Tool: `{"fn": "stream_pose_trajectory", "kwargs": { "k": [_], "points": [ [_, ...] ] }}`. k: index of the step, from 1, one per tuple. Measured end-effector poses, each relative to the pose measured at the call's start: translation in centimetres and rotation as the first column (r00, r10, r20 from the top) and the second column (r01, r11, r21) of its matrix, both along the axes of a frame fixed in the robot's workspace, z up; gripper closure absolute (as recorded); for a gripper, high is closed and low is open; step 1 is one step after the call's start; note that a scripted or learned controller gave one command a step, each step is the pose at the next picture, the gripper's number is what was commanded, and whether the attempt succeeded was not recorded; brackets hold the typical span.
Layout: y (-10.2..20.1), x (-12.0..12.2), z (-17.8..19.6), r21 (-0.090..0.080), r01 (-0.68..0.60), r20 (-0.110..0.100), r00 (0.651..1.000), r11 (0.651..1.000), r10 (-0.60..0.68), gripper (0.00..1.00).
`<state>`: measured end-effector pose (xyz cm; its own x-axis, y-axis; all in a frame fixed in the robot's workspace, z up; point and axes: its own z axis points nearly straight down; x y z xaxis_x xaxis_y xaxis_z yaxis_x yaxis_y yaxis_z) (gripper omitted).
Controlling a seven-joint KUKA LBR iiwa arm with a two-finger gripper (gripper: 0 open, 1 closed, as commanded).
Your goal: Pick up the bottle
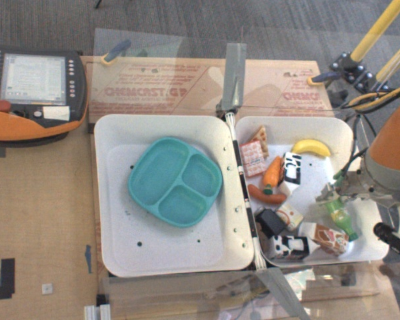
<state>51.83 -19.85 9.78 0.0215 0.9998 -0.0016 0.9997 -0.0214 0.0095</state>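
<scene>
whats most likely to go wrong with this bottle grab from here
1. The green bottle lies tilted near the right bin's far right side, right under the gripper, so it may roll or slip away.
2. A brown carton sits close beside the bottle and could get bumped or caught instead.

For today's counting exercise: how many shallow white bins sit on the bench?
2. The left bin holds a teal divided plate. The right bin holds the jumble of toy food, including the green bottle, with the tool above it.
</scene>
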Motion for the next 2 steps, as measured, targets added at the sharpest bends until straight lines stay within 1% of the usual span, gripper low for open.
{"fn": "stream_pose_trajectory", "kwargs": {
  "k": [1,2],
  "points": [
    [3.3,1.9,12.9,0.001,0.013,-0.008,1.000,1.000,-0.013,1.00],
    [0.2,4.9,10.5,0.000,0.236,-0.008,0.972,0.972,-0.236,1.00]
  ]
}}
